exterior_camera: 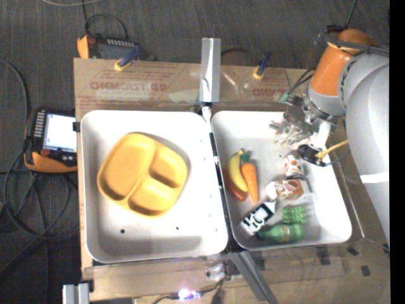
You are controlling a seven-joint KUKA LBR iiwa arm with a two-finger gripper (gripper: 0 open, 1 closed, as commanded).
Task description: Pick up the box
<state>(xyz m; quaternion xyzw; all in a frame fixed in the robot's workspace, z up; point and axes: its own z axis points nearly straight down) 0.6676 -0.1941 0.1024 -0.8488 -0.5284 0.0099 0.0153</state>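
From the camera above the desk (126, 81), my pincer (292, 130) hangs over the far right corner of the right bin (342, 230), close under my orange-banded wrist. I cannot tell from here how wide it stands; nothing visibly sits in it.

The box (257, 218), a small black-and-white carton, lies on the floor of that same bin, well apart from my pincer, toward the near edge of the bin and a little leftward of me. Its long axis runs on a slant, from the near-left up toward the far-right, roughly pointing back in my direction. That slant is what I judge the coming move turns on: I would need to travel down the bin and turn my wrist so I close across the short sides, not along the length.

Between me and the box lie small wrapped items (290, 181); a banana (237, 173) and carrot (250, 179) lie just left of that path, and a green toy (288, 227) lies close against the box's right side, which could crowd the grasp. The left bin (88, 233), holding a yellow divided tray (143, 173), is well away.
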